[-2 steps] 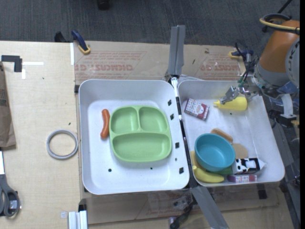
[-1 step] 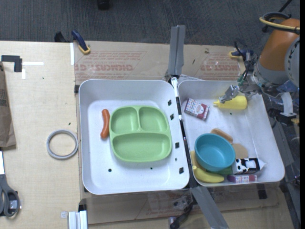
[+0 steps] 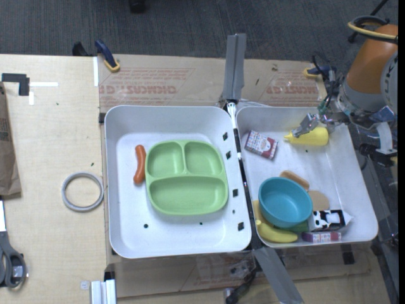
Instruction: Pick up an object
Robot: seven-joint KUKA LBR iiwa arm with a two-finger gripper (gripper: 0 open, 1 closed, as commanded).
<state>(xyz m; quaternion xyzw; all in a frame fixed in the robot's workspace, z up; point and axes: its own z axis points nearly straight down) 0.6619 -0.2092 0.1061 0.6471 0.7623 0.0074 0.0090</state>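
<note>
The gripper (image 3: 311,125), its grip state unclear, sits on the yellow toy (image 3: 310,137), whose long axis points toward the red box (image 3: 261,144).

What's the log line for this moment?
arm: over right bin | gripper: at yellow toy, grasp unclear | left bin: green plate, sausage

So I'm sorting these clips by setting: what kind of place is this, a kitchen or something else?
Probably a robotics lab bench, not a kitchen: two white bins on cardboard held by clamps, toy food such as a banana and a green divided plate, and a grey and orange arm reaching in.
</note>
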